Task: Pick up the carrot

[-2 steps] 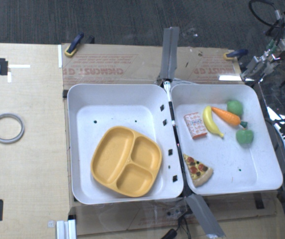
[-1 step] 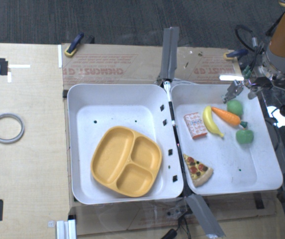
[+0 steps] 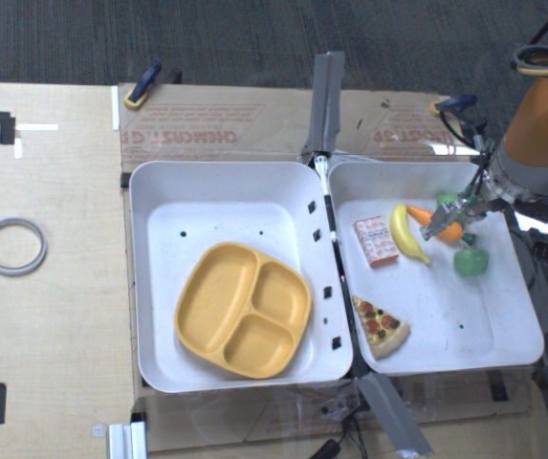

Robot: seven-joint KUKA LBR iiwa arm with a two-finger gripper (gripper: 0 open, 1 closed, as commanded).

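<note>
Orange carrot (image 3: 434, 221) lies in the right bin (image 3: 503, 352), in its upper half toward the far right corner, just beside the upper end of the yellow banana (image 3: 408, 233), which runs down and to the right from it. Gripper (image 3: 443, 224) is down inside this bin, directly over the carrot; grey finger parts overlap the orange body, but whether the fingers are apart or closed, and whether the carrot sits between them, cannot be told at this resolution. Arm (image 3: 534, 132), with its orange band, enters from the right edge above the bin's far right corner. Green round item (image 3: 471, 261) rests just below and right of the gripper, near the bin's right wall; a smaller green piece (image 3: 447, 200) shows just above the carrot. Small red-and-white box (image 3: 376, 240) lies left of the banana, near the wall between the bins. Pizza slice (image 3: 381, 325) lies in the near left corner of the right bin. Left bin (image 3: 159, 199) holds a yellow three-compartment plate (image 3: 243, 309), set toward the near edge. Roll of tape (image 3: 10, 246) lies on the bench near its left edge, well apart from both bins.
</note>
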